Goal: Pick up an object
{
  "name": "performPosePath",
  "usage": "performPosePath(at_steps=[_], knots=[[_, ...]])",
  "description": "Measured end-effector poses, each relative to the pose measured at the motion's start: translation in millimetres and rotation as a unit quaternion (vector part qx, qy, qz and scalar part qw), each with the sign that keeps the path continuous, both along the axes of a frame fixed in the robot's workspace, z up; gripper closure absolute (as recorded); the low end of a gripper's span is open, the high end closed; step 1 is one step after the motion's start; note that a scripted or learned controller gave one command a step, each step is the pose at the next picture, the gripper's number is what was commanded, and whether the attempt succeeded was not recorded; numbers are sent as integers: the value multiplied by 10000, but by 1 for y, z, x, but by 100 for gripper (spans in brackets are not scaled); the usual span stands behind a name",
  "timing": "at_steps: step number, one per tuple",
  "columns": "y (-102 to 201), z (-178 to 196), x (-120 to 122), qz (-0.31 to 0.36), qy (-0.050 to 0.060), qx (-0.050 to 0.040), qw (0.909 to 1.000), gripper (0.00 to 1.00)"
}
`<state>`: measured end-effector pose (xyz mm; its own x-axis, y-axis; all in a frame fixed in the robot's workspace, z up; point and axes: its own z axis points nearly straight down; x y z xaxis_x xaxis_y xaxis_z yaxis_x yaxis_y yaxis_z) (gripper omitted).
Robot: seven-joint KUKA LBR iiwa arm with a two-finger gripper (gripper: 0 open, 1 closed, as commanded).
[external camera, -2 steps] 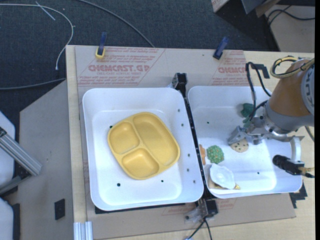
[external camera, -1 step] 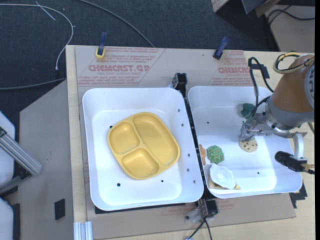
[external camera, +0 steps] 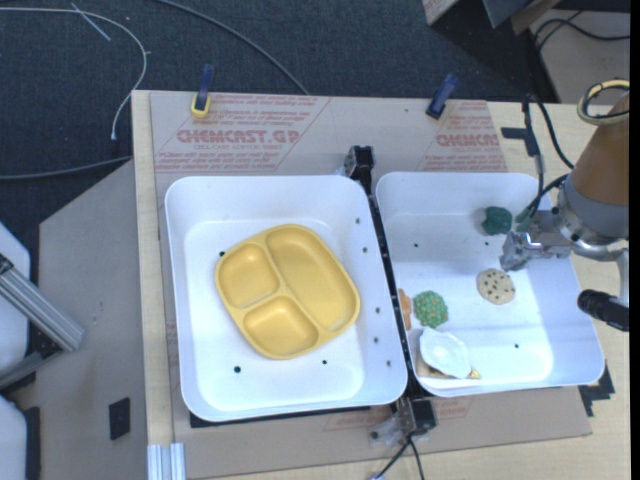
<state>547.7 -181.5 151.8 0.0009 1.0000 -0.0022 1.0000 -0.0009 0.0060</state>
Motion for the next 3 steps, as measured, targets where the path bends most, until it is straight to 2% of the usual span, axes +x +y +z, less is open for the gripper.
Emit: performPosePath(at_steps=[1, 3], knots=[[0, 54, 1, 10, -2, 2, 10000, 100], [98, 77, 38, 39, 14, 19, 10000, 100]])
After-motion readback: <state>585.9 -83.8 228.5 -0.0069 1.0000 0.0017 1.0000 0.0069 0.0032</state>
